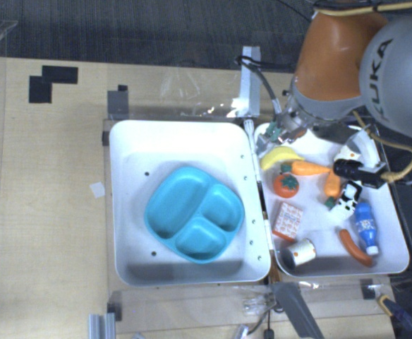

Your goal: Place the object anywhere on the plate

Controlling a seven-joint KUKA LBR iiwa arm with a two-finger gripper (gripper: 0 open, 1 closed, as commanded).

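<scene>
The scene is viewed by one fixed camera, set above the desk [44, 189] and tilted downward. Both white bins [128, 154] are framed at middle distance, and the arm [347, 55] is seen entering from the right.

Chunky grey KUKA arm [393, 69], black lettering on the shell, fat glossy orange band [333, 48] above the wrist, thin black cables looping round it.

The grey arm [396, 69] reached in from the right of the camera view, its orange band [329, 51] directly above the wrist. Below the band the wrist angled down and to the left, ending in the claw [280, 129]; its tips were too small to make out.
</scene>
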